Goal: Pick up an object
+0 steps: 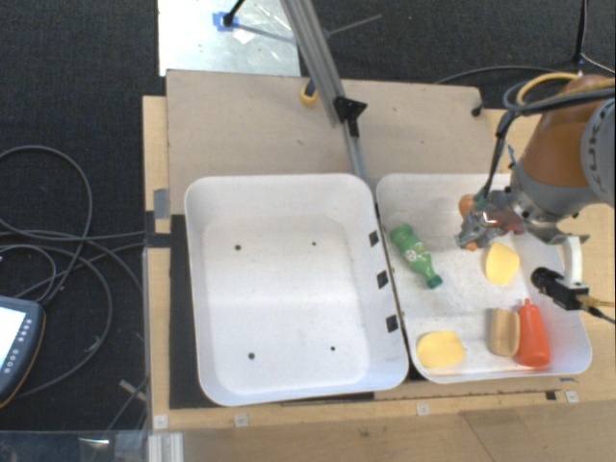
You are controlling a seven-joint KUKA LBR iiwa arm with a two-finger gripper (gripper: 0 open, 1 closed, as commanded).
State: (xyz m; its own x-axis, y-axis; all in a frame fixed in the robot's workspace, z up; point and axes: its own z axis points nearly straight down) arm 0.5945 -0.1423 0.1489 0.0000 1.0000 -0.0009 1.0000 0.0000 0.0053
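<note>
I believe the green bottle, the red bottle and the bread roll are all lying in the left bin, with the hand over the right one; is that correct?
Not quite: the camera view shows the green bottle, the red bottle and the bread roll lying in the right bin, not the left bin. The hand is indeed over the right one.

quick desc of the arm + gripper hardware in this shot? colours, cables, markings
The arm is a rounded grey body with a broad orange band above the wrist. Black and yellowish cables loop from its top, one black cable running down the left side. The gripper is a small metallic grey assembly with dark parts. No markings are legible.
</note>
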